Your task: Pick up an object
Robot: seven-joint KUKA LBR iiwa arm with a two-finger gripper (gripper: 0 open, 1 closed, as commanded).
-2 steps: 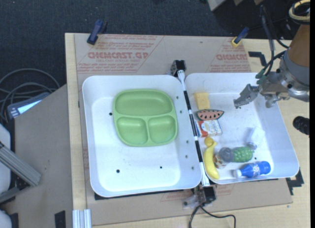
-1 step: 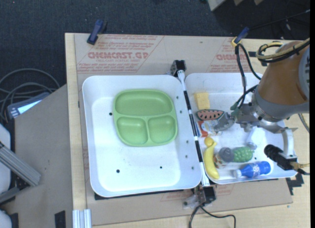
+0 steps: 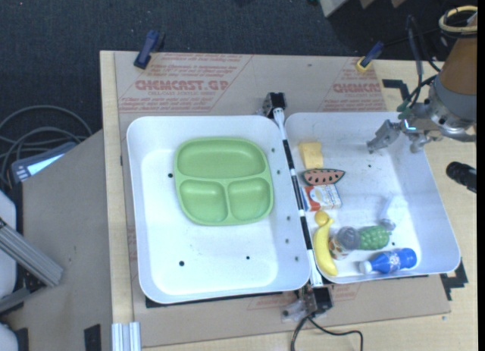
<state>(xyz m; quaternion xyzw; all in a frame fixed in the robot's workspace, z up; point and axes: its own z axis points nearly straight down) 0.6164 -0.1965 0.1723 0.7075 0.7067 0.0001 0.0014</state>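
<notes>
Hovering gripper [image 3: 394,136] over right bin [image 3: 443,220] far corner, finger state unclear; banana [image 3: 324,245] lying lengthwise, diagonally nearer-left.

A green divided tray [image 3: 224,180] lies in the left bin [image 3: 144,213]; two clamps [image 3: 147,48], seemingly blue, grip the board [image 3: 227,76].
</notes>
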